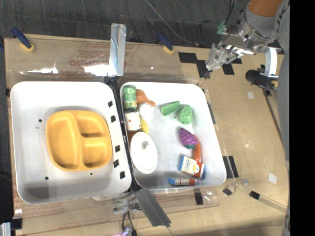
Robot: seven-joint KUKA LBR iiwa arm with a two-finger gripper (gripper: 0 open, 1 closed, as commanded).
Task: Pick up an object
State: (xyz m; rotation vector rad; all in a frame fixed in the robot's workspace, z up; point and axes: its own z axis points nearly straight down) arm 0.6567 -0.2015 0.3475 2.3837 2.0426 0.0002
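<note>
Tool [216,61] positioned above the counter [246,132], just beyond the far right corner of the right bin [209,112]; opening not discernible, nothing visible between the fingers. Inside the right bin: green can [129,97] at far left corner, white bowl [143,152] near left wall, purple grapes [187,137] toward right wall, small carton [190,166] near front right corner. Left of the right bin: yellow divided plate [78,139] in left bin [29,102].

A tan bench top [246,132] (black tape marks on it) sits against dark carpet [64,6] behind.
</note>
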